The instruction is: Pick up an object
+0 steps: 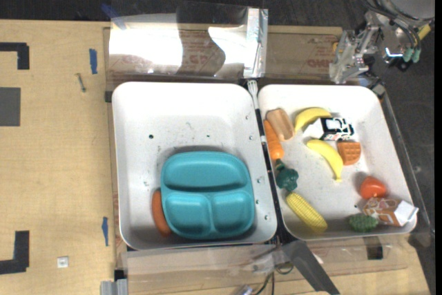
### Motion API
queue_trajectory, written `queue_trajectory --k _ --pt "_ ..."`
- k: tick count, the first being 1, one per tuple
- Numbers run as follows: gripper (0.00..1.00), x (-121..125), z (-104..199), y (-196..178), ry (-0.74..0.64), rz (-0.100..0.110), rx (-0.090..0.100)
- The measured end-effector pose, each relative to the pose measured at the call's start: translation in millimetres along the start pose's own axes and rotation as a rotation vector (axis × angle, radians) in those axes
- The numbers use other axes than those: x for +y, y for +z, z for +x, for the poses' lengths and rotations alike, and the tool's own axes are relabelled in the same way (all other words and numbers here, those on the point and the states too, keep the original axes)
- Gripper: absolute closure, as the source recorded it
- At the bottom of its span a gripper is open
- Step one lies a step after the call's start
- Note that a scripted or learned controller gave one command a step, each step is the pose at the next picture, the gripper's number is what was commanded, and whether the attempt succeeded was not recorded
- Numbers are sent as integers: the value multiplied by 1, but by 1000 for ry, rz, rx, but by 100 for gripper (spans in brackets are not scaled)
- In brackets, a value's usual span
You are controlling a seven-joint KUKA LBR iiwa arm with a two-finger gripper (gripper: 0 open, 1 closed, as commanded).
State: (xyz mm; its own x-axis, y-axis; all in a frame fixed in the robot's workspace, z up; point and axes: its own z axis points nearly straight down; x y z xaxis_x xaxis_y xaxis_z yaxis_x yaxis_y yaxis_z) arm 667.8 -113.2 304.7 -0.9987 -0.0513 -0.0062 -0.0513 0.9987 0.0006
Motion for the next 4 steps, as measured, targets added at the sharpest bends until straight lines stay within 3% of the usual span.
queue_trajectory --k 1,2,3,4 --pt "100 -4 0 -6 -28 2 -5" --pt "100 7 0 14 -28 0 3" --pt "100 44 5 51 -83 -1 3" --pt "100 95 -5 49 -175 -1 -3"
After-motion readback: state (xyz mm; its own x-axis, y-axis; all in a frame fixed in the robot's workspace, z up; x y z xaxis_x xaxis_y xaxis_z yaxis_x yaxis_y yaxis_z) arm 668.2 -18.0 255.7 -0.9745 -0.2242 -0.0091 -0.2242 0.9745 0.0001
